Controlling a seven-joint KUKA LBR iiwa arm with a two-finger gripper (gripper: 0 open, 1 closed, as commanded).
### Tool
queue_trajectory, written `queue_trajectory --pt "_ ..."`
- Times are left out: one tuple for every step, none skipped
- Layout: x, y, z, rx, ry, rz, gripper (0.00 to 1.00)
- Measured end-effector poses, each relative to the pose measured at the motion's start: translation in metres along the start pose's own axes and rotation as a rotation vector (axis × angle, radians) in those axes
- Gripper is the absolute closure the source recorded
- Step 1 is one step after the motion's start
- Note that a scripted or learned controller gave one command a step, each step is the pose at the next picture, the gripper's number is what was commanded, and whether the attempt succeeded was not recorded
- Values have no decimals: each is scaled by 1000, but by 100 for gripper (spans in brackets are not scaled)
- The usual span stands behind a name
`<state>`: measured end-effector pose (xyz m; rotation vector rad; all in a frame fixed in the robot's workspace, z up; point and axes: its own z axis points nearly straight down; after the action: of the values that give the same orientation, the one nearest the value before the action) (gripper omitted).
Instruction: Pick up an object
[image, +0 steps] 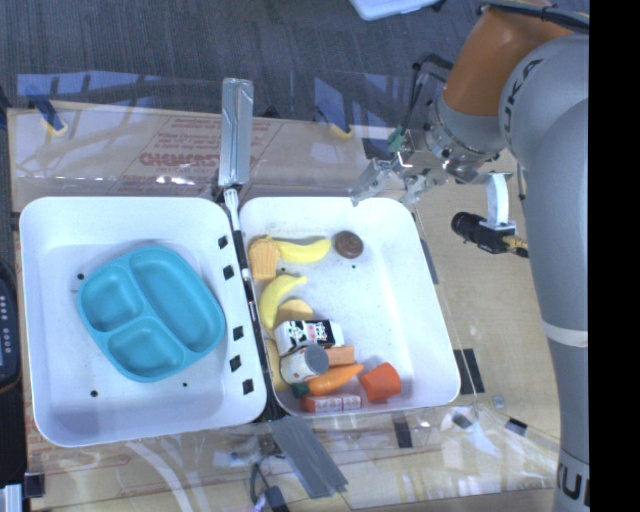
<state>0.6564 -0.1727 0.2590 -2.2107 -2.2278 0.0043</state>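
The camera view is showing the gripper (385, 180) hovering over the right bin's (425, 300) far rim, fingers spread and gripping nothing. A banana (300, 250) is lying near the far-left corner, long axis running left to right. Another banana (277, 297) is sitting nearer. Open floor is lying along the bin's right side.

The arm (545, 150) runs off the top and bottom edges. A milk carton (312, 335) partly hides the lower banana (278, 298); its label is unreadable.
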Motion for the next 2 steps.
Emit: queue_trajectory --pt "-23 1 -60 -7 -1 83 0" --pt "22 0 15 3 2 -48 0"
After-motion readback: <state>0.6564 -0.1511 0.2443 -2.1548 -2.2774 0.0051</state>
